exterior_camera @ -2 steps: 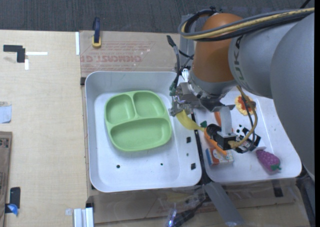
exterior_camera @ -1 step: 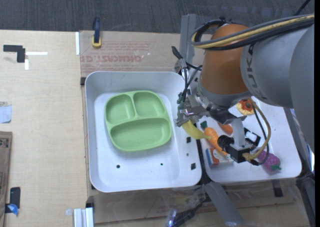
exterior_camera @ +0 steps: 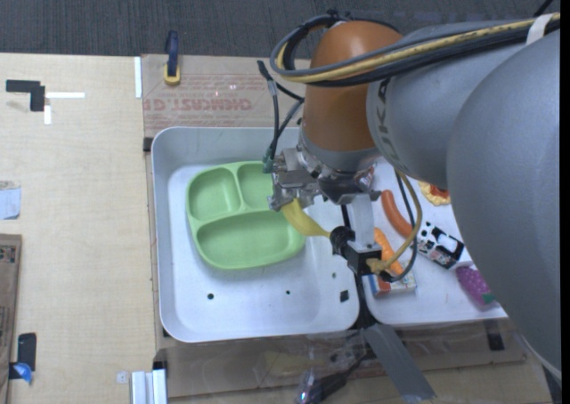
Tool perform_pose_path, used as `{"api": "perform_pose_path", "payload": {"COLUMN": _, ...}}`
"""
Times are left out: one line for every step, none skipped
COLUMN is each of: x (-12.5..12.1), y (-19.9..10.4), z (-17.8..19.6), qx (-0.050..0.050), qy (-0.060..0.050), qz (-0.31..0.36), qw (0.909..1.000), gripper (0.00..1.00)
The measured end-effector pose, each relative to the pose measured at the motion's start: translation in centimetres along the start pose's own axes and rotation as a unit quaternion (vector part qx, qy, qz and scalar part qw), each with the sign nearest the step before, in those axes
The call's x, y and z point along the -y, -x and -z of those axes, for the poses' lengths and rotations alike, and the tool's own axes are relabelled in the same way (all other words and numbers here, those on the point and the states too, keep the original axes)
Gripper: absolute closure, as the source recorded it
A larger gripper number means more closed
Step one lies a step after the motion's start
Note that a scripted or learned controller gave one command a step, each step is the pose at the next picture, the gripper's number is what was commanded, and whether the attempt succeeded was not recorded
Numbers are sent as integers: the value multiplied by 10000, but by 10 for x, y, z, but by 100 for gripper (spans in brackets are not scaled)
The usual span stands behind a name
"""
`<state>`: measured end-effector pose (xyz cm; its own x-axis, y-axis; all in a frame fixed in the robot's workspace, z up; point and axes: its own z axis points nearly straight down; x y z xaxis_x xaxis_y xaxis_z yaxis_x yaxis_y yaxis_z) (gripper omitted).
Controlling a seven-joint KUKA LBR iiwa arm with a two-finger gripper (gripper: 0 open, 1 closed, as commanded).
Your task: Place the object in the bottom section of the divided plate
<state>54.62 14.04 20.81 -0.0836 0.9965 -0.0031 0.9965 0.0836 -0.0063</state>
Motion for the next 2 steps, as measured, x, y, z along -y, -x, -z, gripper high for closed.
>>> {"api": "perform_pose_path", "payload": {"x": 12, "y": 39, "z": -1, "qx": -4, "qy": -4, "qz": 1176, "qw": 9931, "gripper": 100}}
{"api": "perform_pose_path", "payload": {"x": -36, "y": 60, "z": -1, "qx": -3, "qy": 16, "qz": 3378, "qw": 9412, "gripper": 100}}
